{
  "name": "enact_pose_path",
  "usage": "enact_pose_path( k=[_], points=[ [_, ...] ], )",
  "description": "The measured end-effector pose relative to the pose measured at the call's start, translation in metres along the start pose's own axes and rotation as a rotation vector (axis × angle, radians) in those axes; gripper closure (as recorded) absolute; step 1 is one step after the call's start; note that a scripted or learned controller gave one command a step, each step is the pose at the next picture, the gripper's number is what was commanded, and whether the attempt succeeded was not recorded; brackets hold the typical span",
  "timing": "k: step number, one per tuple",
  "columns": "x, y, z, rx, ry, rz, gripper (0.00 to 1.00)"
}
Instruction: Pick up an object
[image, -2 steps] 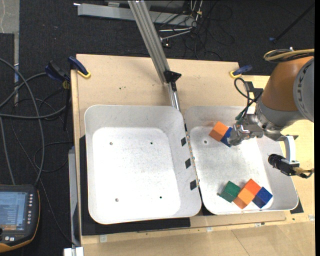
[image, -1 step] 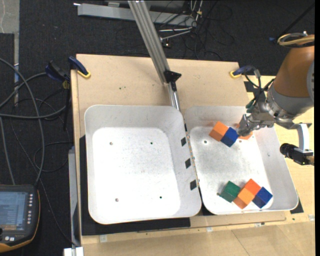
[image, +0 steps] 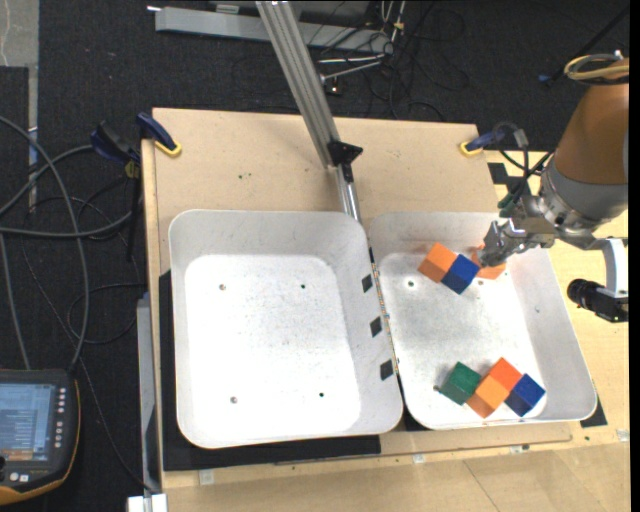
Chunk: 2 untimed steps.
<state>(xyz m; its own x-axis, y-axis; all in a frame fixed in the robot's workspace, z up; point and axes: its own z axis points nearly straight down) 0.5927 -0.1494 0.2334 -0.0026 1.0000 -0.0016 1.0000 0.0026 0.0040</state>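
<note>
In the right bin (image: 545, 305), an orange block (image: 437, 262) and a blue block (image: 461, 273) touch each other near the far edge. Just right of them lies a small orange piece (image: 490, 269), partly under my gripper (image: 497, 250), which hangs low over that spot. Near the bin's front edge a green block (image: 461, 383), an orange block (image: 495, 386) and a blue block (image: 525, 394) sit in a row, touching. The gripper's tip is dark and small against the bin.
The left bin (image: 190, 300) lies beside the right one, with black clips (image: 376, 325) along the shared rim. A metal pole (image: 305, 85) slants down to the bins' far edge. Clamps (image: 160, 135) sit at the bench's far corners.
</note>
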Motion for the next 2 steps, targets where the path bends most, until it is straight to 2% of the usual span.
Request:
enact_pose_path(
  k=[2],
  points=[
    [0.088, -0.044, -0.005, 0.006, 0.003, -0.004, 1.0]
  ],
)
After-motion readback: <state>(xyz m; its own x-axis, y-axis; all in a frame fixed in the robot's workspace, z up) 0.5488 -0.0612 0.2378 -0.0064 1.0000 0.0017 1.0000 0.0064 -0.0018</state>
